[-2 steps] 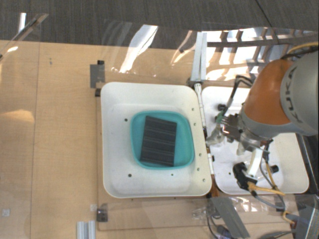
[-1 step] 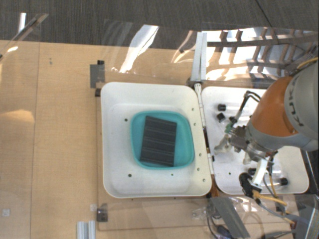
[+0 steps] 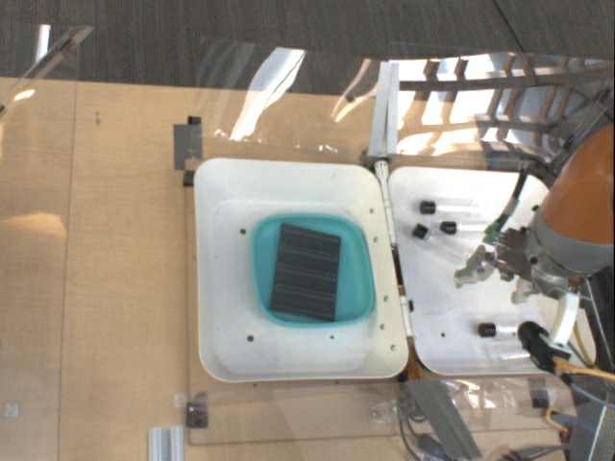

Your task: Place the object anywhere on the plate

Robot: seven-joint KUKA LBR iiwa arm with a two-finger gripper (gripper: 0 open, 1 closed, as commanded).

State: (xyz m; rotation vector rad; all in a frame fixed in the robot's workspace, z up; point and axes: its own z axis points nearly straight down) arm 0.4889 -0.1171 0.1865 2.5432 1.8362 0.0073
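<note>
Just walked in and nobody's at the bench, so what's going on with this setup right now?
A KUKA arm reaches in from the right, its end effector over the right bin. In the left bin, a dark ribbed block already lies flat on the teal plate, apart from the arm. A few small black pieces are scattered in the right bin. From how things lie, the placing looks done.

A pale wooden bench (image 3: 96, 286) sits under clear plastic sheeting with bright glare streaks — beyond its far edge, dark grey ribbed carpet (image 3: 240, 8) — a black cable (image 3: 504, 12) crosses it
</note>
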